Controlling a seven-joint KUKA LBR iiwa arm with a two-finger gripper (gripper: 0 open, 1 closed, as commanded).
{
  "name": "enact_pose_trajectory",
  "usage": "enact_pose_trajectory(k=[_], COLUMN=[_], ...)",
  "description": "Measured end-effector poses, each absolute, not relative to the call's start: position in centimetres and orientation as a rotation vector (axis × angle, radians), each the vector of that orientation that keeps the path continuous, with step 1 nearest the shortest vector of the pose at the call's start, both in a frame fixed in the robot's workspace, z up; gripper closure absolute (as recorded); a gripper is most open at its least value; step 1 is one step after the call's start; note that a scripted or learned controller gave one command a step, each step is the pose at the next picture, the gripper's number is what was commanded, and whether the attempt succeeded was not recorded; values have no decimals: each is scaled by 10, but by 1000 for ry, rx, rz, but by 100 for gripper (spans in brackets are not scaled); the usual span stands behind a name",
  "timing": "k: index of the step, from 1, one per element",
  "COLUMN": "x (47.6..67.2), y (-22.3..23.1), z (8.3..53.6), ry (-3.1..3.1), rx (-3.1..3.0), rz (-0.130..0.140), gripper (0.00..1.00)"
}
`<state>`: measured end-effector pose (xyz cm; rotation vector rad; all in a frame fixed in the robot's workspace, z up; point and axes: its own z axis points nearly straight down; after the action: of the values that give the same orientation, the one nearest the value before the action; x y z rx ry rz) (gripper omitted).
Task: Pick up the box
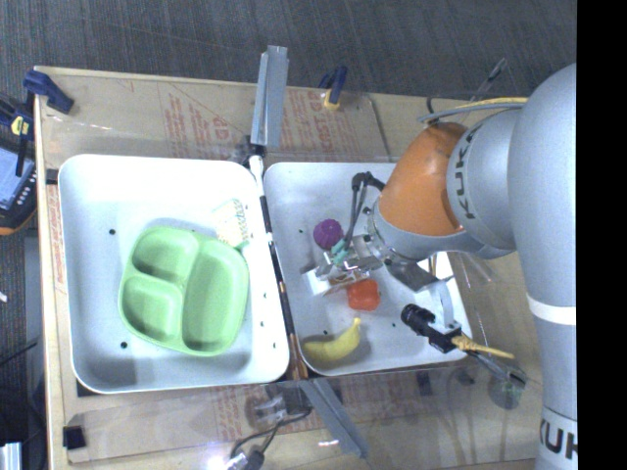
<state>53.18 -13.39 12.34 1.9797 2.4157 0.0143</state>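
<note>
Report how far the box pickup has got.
Done: the arm has reached into the right bin, with the tool low among the items beside the purple ball and red block. In hand: nothing I can confirm. Left: grip and lift the box, which lies in the left bin.

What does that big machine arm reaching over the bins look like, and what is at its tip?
The arm is thick, rounded and smooth grey, with a glossy orange band above the wrist and black KUKA lettering on the shell. Thin dark cables run beside the wrist. At its tip sits a small metal two-finger gripper with teal parts.
</note>
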Motion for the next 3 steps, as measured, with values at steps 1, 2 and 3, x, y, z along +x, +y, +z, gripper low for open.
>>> enact_pose_trajectory(k=[1,2,3], x=[531,532,532], y=[-134,-135,-134], z=[123,133,133], ry=[2416,2420,2420], rx=[1981,1973,1972], rz=[13,8,8], gripper=[0,100,0])
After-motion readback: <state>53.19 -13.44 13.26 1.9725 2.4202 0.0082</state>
